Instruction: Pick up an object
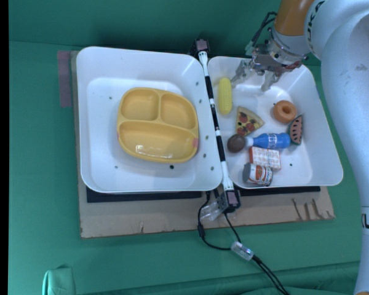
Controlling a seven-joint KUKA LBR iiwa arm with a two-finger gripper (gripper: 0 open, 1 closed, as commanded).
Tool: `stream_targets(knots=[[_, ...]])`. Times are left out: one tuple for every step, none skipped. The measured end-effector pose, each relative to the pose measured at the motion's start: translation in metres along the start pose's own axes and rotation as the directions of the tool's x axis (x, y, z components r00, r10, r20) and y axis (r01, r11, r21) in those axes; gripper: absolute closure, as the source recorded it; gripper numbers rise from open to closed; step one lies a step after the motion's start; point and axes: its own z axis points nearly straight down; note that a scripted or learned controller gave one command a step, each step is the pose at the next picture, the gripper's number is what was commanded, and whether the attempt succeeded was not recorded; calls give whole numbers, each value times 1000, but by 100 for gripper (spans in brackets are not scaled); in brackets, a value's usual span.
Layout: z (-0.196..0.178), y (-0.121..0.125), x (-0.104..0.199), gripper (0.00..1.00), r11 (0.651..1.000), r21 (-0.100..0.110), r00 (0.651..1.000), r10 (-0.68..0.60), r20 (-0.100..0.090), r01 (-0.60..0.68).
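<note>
Spread-fingered gripper (253,77) above glazed ring doughnut (284,111), one ridged corn cob (224,96) left of it, possibly plastic blue bottle (271,141) below

Pretty bright, even overhead light, soft shadows, white bins (147,60) a bit blown out, whole frame slightly soft with a greenish cast.
</note>
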Motion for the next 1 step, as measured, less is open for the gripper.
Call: stream_targets(knots=[[0, -33, 0, 0, 1000, -18, 1000, 1, -5, -2]])
